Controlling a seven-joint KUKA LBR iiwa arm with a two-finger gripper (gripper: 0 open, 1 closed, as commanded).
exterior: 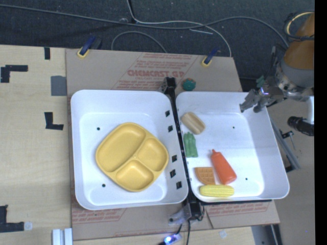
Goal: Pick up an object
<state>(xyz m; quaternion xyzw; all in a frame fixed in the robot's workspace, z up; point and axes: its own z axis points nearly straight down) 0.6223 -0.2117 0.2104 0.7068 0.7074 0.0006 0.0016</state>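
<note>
While the gripper [254,102] hung over the top right corner of the right bin [265,152], nothing sat in its jaws, and I could not tell whether they were spread or closed. All the toy food lay low and left in that bin: a bread roll [193,122], a green pickle [190,145], a red ketchup bottle [223,167], a waffle [206,175] and a corn cob [216,190]. The left bin [84,137] had a yellow divided plate [132,156]. I think the ketchup bottle was the best pick, as it had some room around it. The arm should go right above it, line the jaws across its thin side, then drop straight down.
</note>
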